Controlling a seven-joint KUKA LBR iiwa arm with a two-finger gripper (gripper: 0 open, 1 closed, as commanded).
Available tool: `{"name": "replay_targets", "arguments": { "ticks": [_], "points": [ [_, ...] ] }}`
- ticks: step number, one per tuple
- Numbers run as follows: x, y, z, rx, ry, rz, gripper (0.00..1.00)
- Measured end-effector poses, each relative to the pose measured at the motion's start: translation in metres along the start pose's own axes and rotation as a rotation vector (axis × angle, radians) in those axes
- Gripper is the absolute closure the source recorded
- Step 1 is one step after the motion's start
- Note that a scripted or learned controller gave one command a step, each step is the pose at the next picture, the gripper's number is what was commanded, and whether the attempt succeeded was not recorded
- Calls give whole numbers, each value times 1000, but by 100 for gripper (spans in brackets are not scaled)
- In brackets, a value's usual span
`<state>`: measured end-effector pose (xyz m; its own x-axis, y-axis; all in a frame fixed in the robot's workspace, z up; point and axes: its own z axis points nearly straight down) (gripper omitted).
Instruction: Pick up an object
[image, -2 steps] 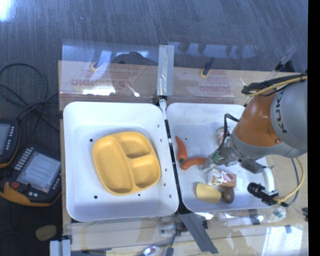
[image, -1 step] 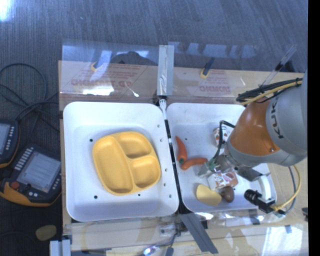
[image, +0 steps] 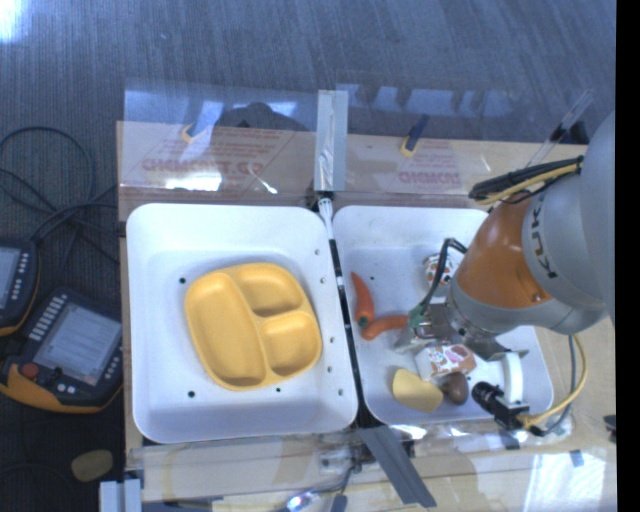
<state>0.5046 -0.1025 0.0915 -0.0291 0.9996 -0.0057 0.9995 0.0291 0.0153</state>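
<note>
Two white bins sit side by side. The left bin (image: 150, 330) holds one yellow tray (image: 252, 325) with three compartments. In the right bin (image: 385, 225) I count one orange carrot (image: 368, 306), bent near my wrist, one pale yellow wedge (image: 416, 390), one small brown piece (image: 456, 388) just beside it, and one printed packet (image: 446, 358) partly under me. My gripper (image: 430, 325) hangs low over the middle of this bin, near the carrot's end. My own wrist hides its grip; I cannot tell whether it is parted or closed, or holds anything.
</note>
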Motion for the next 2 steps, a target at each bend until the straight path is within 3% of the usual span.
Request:
{"name": "replay_targets", "arguments": {
  "ticks": [1, 2],
  "points": [
    [2, 0, 1, 2, 2, -2, 0],
    [5, 49, 3, 6, 2, 15, 0]
  ]
}}
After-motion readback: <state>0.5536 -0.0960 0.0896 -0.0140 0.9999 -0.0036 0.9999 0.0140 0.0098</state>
